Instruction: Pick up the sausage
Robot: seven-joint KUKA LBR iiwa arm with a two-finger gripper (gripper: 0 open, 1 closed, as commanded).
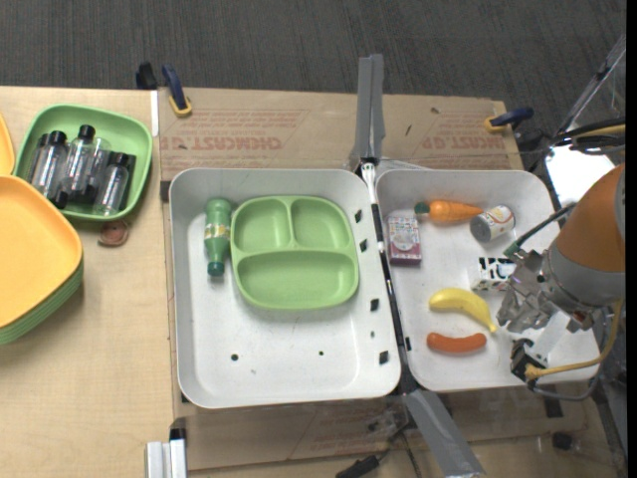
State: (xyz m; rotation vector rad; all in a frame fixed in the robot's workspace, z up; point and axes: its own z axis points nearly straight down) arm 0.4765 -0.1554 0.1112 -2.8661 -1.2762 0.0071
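The sausage [457,343] is a short orange-red link lying flat near the front edge of the right bin [438,374]. My gripper [516,310] hangs over the right side of that bin, to the right of the sausage and a little behind it, apart from it. Nothing shows between gripper and sausage. The arm's orange band [600,232] is at the frame's right edge.
A yellow banana [464,305] lies just behind the sausage. Farther back in the right bin are a carrot [453,210], a tipped can [492,223], a pink box [403,238] and a black-and-white item [494,267]. The left bin [199,366] holds a green divided plate [295,251] and a green bottle [216,235].
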